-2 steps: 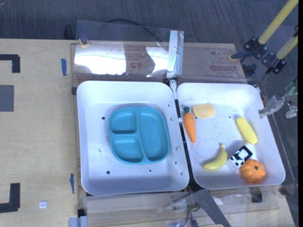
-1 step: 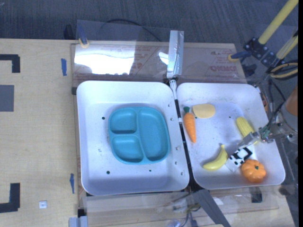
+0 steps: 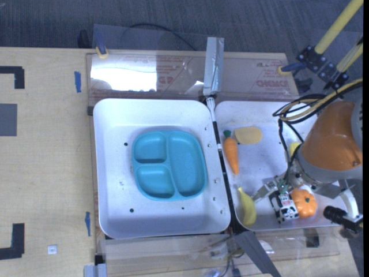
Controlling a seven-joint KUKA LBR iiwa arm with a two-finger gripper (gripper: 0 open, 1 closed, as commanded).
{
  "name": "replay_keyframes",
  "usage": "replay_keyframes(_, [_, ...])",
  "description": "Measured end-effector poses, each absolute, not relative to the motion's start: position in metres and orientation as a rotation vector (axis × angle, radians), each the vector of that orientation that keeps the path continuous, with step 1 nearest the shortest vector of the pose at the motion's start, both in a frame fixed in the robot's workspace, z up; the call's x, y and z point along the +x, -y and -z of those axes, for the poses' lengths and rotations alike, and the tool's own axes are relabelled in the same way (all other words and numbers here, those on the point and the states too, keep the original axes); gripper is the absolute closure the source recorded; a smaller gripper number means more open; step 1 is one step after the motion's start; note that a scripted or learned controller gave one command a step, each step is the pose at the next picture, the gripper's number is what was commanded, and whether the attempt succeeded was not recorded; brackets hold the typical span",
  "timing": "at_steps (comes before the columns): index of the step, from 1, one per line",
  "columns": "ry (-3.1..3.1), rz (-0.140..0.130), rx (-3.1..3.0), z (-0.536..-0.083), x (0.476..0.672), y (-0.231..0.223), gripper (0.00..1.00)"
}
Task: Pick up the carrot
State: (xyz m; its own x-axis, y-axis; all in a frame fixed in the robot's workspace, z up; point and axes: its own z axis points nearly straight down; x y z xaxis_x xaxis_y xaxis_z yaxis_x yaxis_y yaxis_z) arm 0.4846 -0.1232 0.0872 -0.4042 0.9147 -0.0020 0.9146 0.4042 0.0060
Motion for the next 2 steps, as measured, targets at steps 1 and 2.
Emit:
replay_keyframes(1, [-2.908, -0.001, 1.162, -0.166, 0.529, 0.164, 0.00])
replay_keyframes(2, [-2.934, -0.003, 1.097, -0.088, 0.539, 0.107, 0.00])
